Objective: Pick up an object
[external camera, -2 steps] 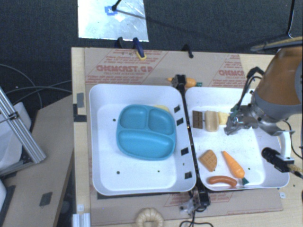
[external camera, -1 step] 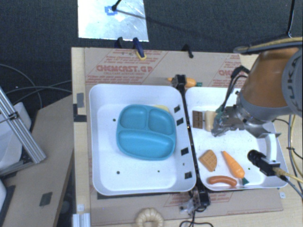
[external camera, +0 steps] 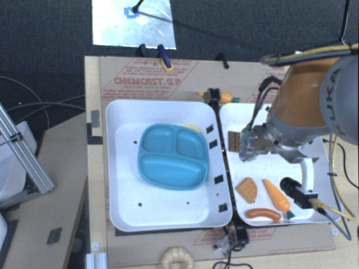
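Camera view: gripper hangs over right bin, finger state unclear. Cracker, carrot, sausage lie below it, apart. Blue tray in left bin.

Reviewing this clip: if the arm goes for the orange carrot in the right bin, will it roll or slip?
The carrot looks round and tapered, so it would probably roll in an arc when nudged. Its smooth, toy-like surface may slip from a pinch. It seems stiff and light.
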